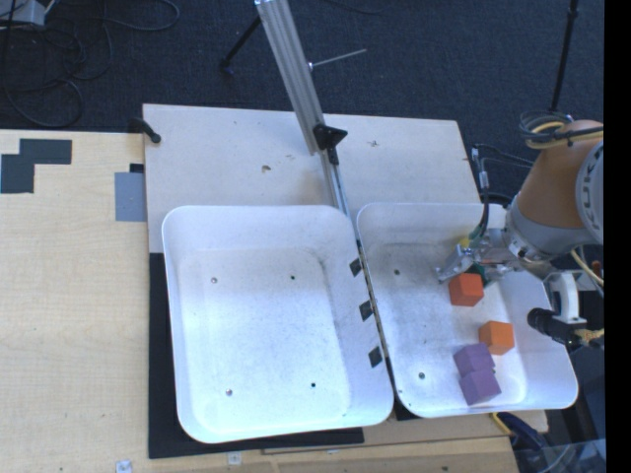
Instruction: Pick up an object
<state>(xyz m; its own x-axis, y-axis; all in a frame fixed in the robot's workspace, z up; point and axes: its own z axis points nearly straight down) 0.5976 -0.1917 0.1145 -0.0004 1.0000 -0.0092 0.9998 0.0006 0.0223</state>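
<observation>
My gripper (465, 266) hangs over the upper middle of the right bin (414, 235), at the end of the grey and orange arm that comes in from the right. A red-orange block (466, 290) sits directly at the gripper's tip, touching it or nearly so; I cannot tell whether it is gripped or resting on the bin floor. A smaller orange block (498, 337) lies lower right of it. Two purple blocks (478, 372) sit together near the bin's front edge.
The left bin (197, 235) stands beside the right one, with a divider with black clips (363, 308) between them. A slanted aluminium rail (296, 77) rises from behind the bins. Cables and the arm's body crowd the right edge.
</observation>
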